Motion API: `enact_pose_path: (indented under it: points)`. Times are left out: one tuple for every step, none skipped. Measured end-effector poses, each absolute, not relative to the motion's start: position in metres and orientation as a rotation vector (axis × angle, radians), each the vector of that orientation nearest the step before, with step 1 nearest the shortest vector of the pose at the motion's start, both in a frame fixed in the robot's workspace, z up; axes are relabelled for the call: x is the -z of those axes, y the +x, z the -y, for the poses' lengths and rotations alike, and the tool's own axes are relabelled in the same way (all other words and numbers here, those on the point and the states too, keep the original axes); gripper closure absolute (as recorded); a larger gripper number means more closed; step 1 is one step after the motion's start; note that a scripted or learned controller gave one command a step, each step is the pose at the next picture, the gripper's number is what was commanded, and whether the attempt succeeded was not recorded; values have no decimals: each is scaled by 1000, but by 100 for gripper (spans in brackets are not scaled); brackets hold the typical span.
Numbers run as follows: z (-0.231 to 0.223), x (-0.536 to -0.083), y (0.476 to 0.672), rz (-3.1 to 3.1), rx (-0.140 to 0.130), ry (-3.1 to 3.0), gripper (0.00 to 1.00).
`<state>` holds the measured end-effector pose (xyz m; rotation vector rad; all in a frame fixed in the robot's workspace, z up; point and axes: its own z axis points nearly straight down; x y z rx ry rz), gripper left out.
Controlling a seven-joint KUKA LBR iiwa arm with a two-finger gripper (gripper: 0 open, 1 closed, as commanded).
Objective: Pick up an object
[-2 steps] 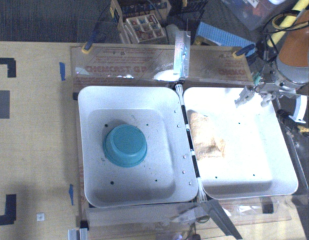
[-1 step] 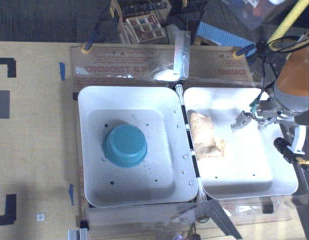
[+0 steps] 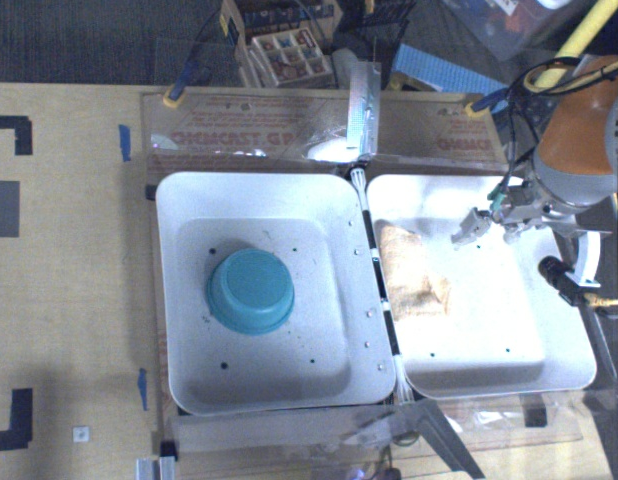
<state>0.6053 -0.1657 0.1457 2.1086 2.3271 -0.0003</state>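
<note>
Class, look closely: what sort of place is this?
Probably a robotics lab bench: a grey arm with an orange band reaches over two shallow white bins, one holding an upturned teal plastic bowl.

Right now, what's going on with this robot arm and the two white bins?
A grey KUKA arm with an orange band reaches in over the right bin, and its gripper hangs above the bin's upper part with nothing visibly between its fingers. A tan, crumpled, cloth-like object lies against that bin's left side, apart from the gripper. The left bin holds a teal bowl, turned upside down, untouched. Nothing has been picked up yet.
</note>
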Motion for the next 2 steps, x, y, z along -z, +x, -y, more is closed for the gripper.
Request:
enact_pose_path:
  points:
    - [208, -145, 642, -2291, 1, 2148, 0]
    - [174, -177, 547, -2298, 2, 2146, 0]
